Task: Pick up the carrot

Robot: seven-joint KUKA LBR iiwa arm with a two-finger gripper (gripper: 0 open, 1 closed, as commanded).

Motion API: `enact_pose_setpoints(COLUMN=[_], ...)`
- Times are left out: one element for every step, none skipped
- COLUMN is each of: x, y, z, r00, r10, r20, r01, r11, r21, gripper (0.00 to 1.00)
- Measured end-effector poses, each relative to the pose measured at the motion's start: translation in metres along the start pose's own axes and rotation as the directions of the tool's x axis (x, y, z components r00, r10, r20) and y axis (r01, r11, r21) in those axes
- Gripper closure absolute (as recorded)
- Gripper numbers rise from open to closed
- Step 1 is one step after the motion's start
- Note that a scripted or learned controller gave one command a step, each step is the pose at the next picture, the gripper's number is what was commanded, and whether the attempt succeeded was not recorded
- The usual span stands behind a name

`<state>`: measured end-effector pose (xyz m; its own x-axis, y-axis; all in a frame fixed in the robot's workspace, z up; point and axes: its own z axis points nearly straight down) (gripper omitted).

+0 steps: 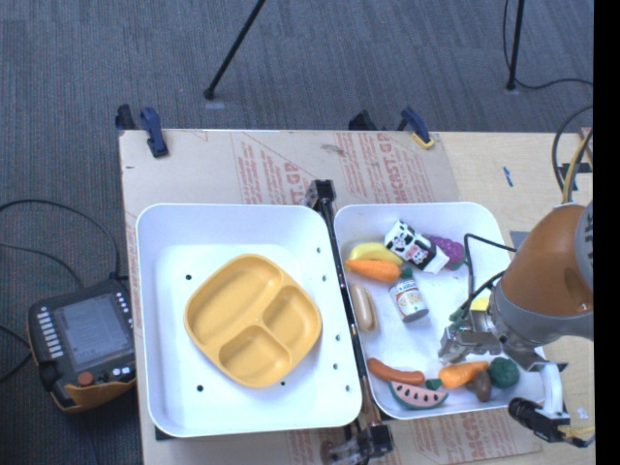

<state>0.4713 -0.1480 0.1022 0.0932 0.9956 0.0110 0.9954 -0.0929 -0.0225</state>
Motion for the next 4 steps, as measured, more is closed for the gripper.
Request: enact_pose_setpoints(x=[0.0,0.0,0.0,-0.001], y=[0.0,-0.001,-0.001,-0.002], z=[0.0,-0.008,-0.008,-0.015], r00=[1.0,1.0,1.0,1.0], r10=[0.002,0.01,0.013,0.019], r20=[0.0,-0.003,-0.003,-0.006], r01=[-0.002,-0.01,-0.013,-0.018], r11=[1.0,1.0,1.0,1.0], r21=[0.0,0.007,0.007,0.013], gripper=[0.0,1.0,0.0,1.0])
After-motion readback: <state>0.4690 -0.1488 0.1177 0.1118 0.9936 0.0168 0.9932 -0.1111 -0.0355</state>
